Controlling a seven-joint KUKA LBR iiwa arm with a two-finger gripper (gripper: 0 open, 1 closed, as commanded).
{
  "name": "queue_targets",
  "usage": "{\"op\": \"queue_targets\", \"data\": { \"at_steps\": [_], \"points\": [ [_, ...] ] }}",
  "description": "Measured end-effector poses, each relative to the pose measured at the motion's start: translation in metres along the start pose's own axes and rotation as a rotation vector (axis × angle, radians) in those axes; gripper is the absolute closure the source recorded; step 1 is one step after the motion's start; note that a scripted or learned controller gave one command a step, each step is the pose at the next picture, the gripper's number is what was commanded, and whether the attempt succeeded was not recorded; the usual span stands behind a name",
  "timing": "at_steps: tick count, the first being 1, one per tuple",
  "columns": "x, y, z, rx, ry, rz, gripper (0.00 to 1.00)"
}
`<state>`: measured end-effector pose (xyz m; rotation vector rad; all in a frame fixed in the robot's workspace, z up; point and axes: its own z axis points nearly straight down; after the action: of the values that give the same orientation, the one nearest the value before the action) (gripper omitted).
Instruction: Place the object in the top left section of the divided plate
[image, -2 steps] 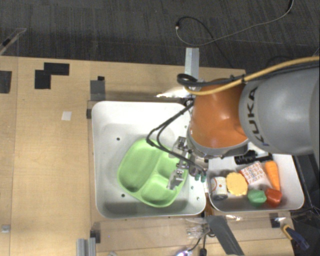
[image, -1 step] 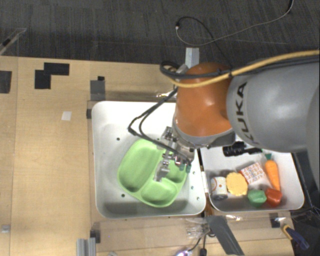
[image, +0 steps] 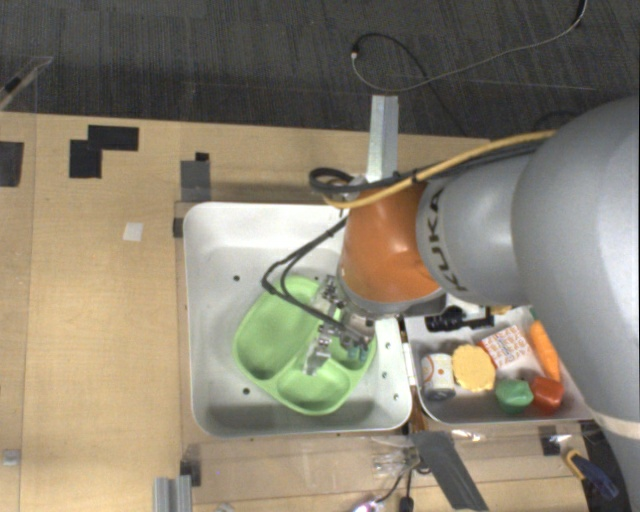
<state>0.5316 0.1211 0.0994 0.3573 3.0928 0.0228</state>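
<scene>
A light green divided plate lies in the left white bin, tilted so that its sections run diagonally. My gripper hangs over the plate's right side, under the orange band of the arm. A small dark teal shape shows right beside the gripper's tip; I cannot tell what it is or whether it is held. The arm hides the plate's upper right part.
The right bin holds several items: an orange carrot, a yellow round piece, a green piece, a red piece, a white can and a red-and-white packet. Black cables loop above the plate.
</scene>
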Motion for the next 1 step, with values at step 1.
{"op": "queue_targets", "data": {
  "at_steps": [1],
  "points": [
    [0.0463, 0.0383, 0.0031, 0.004, 0.001, 0.146, 0.0]
  ]
}}
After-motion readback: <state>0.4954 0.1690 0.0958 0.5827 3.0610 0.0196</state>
